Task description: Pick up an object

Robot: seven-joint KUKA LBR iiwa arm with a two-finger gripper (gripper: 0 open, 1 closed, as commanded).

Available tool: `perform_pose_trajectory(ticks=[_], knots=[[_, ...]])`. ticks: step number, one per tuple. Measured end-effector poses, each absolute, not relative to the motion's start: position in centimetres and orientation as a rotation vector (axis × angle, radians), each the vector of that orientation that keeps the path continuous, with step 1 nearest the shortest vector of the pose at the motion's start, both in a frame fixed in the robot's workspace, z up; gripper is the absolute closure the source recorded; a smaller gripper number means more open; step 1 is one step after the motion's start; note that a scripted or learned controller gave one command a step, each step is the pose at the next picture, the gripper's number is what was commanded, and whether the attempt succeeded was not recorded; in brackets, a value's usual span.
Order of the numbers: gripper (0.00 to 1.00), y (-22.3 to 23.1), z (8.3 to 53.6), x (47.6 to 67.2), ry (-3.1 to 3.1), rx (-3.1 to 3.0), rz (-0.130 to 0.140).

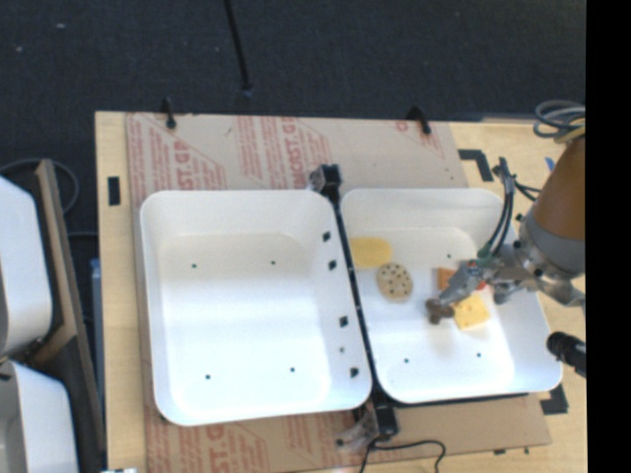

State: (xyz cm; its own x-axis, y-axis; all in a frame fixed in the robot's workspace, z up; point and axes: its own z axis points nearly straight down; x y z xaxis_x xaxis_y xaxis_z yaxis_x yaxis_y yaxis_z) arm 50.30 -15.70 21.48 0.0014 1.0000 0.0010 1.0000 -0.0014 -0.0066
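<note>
In the right bin (pixel 434 382) lie a flat yellow piece (pixel 370 252), a round tan cookie with dark dots (pixel 394 281), an orange piece (pixel 447 278) and a yellow block (pixel 473 311). My gripper (pixel 446 302) reaches in from the right, low over the bin floor, its dark tip between the orange piece and the yellow block and touching or just above them. The arm's wrist (pixel 562 215) stands over the bin's right rim.
The left bin (pixel 158 264) lies beside the right one, a black divider with clips (pixel 340 274) between them. Both rest on a cardboard sheet (pixel 246 151) on the bench. Cables (pixel 508 205) hang near the wrist. White boxes (pixel 20 264) stand at far left.
</note>
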Motion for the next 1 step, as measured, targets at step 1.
perform_pose_trajectory(ticks=[1], knots=[[0.00, -15.68, 21.83, 50.46, -2.222, -2.222, -0.001]])
